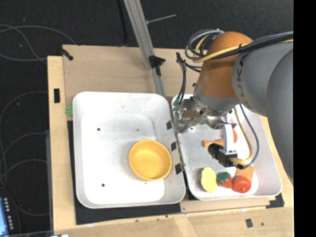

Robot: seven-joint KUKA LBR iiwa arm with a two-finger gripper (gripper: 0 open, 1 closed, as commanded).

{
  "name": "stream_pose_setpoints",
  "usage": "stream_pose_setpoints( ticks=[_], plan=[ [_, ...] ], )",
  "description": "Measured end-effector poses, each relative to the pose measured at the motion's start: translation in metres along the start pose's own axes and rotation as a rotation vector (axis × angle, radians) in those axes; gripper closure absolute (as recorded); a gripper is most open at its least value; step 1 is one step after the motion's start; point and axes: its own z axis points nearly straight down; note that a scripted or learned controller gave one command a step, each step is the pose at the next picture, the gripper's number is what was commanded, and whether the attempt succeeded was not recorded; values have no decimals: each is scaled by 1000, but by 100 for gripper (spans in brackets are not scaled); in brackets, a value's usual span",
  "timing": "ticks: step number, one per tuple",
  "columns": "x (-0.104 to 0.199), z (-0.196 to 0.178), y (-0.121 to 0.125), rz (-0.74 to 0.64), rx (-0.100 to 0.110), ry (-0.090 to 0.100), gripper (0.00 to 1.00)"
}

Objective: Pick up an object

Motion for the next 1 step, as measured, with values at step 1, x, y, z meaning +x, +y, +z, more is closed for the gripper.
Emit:
stream_pose_setpoints(
  ticks=[1],
  plan=[
    [55, -17, -11, -1, 0, 0, 100]
  ],
)
